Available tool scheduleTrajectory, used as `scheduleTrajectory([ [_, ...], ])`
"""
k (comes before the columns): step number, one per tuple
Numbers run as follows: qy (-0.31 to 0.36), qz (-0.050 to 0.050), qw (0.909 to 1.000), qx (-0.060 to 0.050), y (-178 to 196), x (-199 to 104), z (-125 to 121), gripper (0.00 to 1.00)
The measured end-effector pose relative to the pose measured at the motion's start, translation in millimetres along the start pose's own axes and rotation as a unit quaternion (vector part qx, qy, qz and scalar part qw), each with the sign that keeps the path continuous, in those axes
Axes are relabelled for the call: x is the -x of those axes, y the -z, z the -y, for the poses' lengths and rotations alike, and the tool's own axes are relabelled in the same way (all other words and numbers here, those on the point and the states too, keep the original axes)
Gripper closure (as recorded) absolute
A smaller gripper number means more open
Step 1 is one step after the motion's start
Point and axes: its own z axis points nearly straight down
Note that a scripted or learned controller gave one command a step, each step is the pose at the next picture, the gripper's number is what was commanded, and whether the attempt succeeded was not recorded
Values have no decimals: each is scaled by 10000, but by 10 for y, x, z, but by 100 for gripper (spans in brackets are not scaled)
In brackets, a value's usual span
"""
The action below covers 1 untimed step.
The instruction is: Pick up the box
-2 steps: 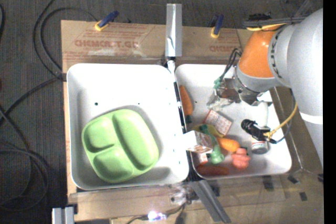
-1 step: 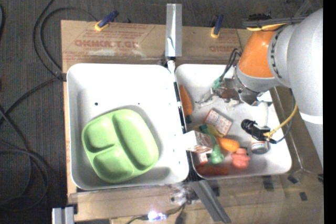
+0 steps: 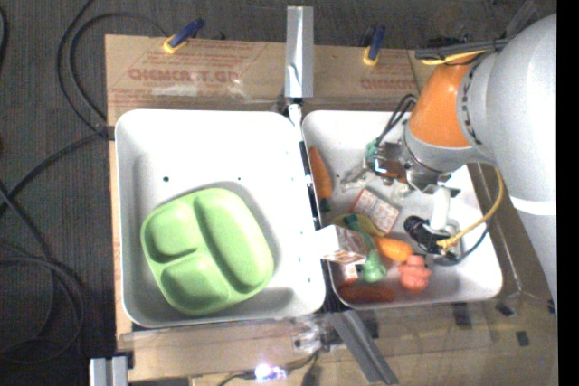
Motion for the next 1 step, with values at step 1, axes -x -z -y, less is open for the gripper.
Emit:
scheduleTrajectory([
  [1,-1,0,10000,0,-1,0,0,0],
])
